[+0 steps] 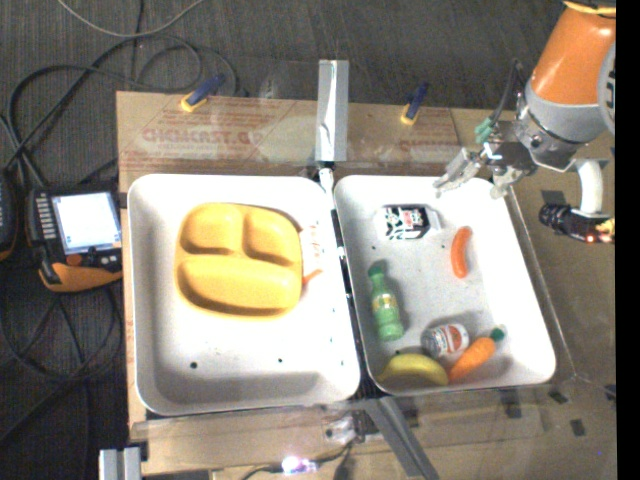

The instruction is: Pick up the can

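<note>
Hovering open gripper (470,175) above right bin (530,268), can (445,340) apart

Can (445,340): hemmed in by carrot (474,355) touching at right and banana (415,369) just beside at front-left; bare floor of right bin (520,298) behind it, approach from above unobstructed

The arm (575,63) comes in as a fat, rounded segment, bright orange on top and pale grey below, with a smooth, slightly glossy shell. A darker grey ring marks the wrist flange. From it juts the gripper (468,173), a cluster of small metal parts with thin pale fingers (452,178) (a touch of green shows near its base). A thin dark cable runs along the wrist above the gripper.
</note>
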Controlling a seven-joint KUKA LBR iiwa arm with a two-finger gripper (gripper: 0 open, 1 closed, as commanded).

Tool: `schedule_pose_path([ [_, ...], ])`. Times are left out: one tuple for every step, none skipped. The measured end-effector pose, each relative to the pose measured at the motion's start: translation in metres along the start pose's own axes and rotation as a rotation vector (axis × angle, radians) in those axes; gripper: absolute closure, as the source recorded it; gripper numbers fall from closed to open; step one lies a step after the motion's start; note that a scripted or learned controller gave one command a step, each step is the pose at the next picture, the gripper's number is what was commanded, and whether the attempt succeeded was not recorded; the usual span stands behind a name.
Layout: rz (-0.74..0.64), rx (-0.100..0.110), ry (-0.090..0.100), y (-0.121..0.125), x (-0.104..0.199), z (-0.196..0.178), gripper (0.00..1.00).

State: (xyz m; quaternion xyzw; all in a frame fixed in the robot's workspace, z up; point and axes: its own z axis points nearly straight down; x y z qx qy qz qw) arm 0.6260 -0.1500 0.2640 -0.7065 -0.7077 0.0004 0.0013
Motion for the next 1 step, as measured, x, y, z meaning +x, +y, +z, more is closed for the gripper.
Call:
schedule_pose_path([
  [0.272,0.001,0.001,-0.0145,0.0099,0.108,0.0],
])
